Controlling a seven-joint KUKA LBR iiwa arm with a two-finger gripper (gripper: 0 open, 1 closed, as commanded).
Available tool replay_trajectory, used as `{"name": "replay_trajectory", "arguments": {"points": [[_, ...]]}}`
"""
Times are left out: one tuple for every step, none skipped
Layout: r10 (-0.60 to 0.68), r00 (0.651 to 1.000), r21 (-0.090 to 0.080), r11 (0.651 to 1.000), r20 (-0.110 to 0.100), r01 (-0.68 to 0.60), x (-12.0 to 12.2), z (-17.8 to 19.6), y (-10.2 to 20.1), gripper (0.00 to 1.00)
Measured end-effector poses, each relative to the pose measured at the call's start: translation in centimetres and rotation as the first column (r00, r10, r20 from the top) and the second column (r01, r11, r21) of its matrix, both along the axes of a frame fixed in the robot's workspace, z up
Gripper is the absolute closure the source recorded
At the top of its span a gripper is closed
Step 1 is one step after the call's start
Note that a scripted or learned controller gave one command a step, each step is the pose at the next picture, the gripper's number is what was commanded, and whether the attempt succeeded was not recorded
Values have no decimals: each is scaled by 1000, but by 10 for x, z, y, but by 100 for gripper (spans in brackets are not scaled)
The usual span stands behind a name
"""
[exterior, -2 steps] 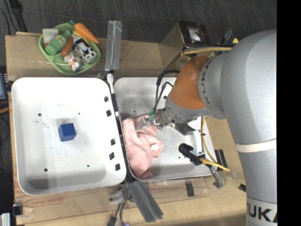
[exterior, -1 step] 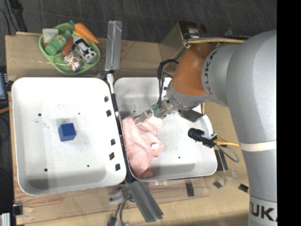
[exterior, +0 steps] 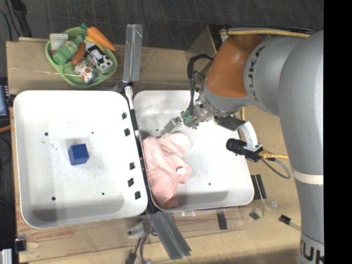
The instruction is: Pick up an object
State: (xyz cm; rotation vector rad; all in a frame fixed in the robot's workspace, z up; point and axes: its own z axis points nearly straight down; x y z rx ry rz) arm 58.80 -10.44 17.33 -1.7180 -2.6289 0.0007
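A brown bench (exterior: pixel 165 65) is viewed from above at a slant. Two shallow white bins are set on it side by side, the left bin (exterior: pixel 71 202) and the right bin (exterior: pixel 220 169), divided by a grey metal strip (exterior: pixel 132 43). A green bowl (exterior: pixel 55 66) of toy food is placed at the far left corner, just beyond the left bin.

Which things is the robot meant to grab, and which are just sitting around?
For the job:
- end effector
- pink cloth in the right bin
- blue cube in the left bin

Just lying about:
- green bowl of toy food, outside both bins
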Motion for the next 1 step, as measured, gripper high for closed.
{"name": "replay_trajectory", "arguments": {"points": [[104,995,1,995,2,-104,-32,-81,-30,0]]}}
